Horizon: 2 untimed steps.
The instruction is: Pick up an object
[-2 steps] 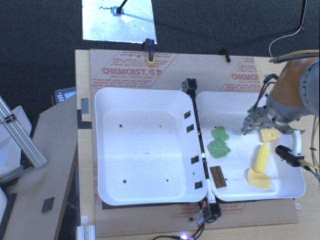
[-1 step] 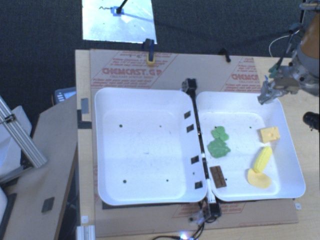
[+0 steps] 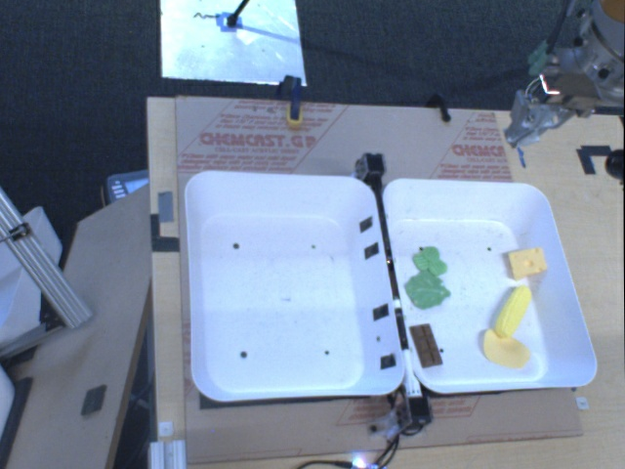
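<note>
Your end effector (image 3: 532, 115) hangs past the far right corner of the desk (image 3: 244, 130), and you cannot tell if it is wide or narrow. The toys lie in the right bin (image 3: 469, 201): a cheese block (image 3: 526, 262), a corn cob (image 3: 514, 310), a green leaf (image 3: 428, 281). The corn touches a yellow slice (image 3: 506, 351) near the right wall, so a grab there could slip or hit the wall.

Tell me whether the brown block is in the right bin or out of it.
In. The brown block lies flat on the right bin floor, at its near left corner beside the divider, below the green pieces.
</note>
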Each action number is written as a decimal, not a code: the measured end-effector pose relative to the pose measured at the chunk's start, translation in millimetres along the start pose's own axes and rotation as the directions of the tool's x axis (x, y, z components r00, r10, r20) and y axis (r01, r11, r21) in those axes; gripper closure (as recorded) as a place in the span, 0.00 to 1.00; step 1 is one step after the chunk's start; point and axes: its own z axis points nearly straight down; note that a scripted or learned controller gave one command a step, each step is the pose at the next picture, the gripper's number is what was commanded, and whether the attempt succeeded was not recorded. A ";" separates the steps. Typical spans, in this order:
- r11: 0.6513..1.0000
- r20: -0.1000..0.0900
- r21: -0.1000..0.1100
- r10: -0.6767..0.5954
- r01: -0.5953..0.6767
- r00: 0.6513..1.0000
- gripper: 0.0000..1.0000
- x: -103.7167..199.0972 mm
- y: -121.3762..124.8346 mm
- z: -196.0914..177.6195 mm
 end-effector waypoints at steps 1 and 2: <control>1.000 0.002 0.014 0.011 -0.011 1.000 1.00 -27.4 36.9 -2.2; 1.000 0.002 0.015 0.012 -0.012 1.000 1.00 -59.6 44.6 6.3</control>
